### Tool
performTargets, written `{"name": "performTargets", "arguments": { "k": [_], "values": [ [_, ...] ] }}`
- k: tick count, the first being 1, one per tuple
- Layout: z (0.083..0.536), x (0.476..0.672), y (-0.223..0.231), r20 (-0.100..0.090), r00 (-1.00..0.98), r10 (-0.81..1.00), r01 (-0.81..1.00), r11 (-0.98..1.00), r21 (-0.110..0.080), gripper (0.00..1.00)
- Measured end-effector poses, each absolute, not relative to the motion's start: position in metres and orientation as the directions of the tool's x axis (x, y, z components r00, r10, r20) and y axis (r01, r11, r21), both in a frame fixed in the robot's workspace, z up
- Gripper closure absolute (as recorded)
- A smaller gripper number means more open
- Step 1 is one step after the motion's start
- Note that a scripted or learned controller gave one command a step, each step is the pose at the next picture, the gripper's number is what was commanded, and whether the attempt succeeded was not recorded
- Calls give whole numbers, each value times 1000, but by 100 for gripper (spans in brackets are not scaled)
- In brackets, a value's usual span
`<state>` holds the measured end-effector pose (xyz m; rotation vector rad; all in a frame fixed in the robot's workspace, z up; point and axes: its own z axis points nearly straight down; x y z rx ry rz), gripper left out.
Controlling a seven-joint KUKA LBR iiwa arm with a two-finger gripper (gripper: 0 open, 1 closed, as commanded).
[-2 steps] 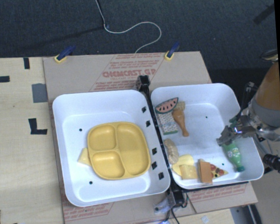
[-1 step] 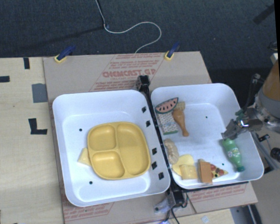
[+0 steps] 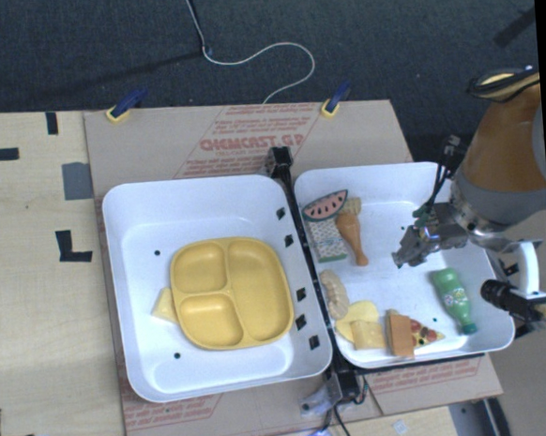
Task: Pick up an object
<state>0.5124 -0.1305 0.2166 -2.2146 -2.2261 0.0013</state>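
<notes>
1. The left bin (image 3: 128,224) holds a yellow divided plate (image 3: 232,293).
2. In the right bin (image 3: 383,180), a toy chicken drumstick (image 3: 352,234) lies just left of the gripper (image 3: 409,251).
3. A green bottle (image 3: 454,299), long axis running toward the bin's front-right corner, lies just right of and below it.
4. Whether the claw is apart or together, I cannot tell.

Left bin (image 3: 131,270): divided plate (image 3: 232,293) in the middle. Right bin (image 3: 383,180): watermelon slice (image 3: 326,205) and drumstick (image 3: 352,234) at left, bottle (image 3: 453,298) right, pizza slice (image 3: 406,333) front.
</notes>
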Motion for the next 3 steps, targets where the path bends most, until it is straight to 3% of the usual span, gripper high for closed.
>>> {"name": "performTargets", "arguments": {
  "k": [1,3],
  "values": [
    [216,545,-90,0,-4,1000,1000,4,-1,100],
    [204,588,4,1,-5,1000,1000,5,-2,100]
  ]
}}
